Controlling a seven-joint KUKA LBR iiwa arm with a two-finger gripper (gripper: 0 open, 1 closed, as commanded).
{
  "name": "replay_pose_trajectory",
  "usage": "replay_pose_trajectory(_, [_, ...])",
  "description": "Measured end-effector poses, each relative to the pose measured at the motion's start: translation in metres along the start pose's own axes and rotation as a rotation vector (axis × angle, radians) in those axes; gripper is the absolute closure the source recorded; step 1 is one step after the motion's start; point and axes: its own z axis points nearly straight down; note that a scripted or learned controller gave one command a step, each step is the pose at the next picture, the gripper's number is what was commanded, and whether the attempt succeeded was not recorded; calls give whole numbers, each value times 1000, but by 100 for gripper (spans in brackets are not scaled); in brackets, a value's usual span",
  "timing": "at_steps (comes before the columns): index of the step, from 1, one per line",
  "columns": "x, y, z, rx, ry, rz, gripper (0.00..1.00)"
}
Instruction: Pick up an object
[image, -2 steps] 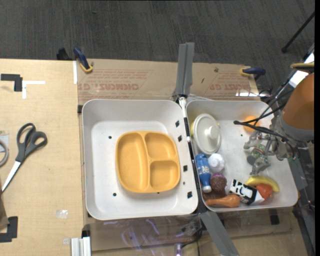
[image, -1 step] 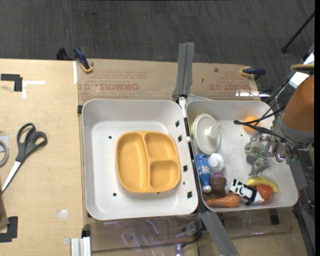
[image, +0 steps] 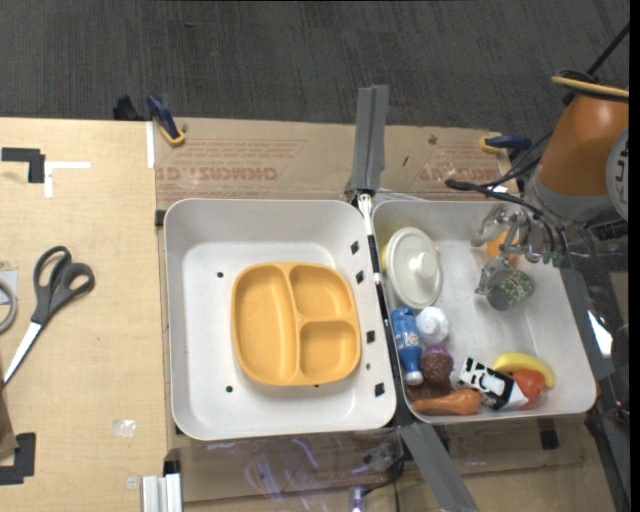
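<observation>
My gripper hangs over the back of the right bin, coming in from the right under the orange band of the arm. A small grey-green can lies tilted directly at the gripper's tip, touching or nearly touching it. Something orange peeks out behind the gripper. The same bin holds a white bowl, a blue bottle with a white cap, a brown ball, a black-and-white item, a banana and an orange carrot-like piece.
The left bin holds a yellow divided plate. Scissors lie on the wooden bench at the far left. A grey divider post stands between the bins at the back, with cardboard behind them.
</observation>
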Motion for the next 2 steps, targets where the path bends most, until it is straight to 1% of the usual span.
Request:
replay_pose_trajectory(1, [-2,1,-12,1,-8,-3,100])
replay_pose_trajectory(2, [47,40,-148,0,2,45,100])
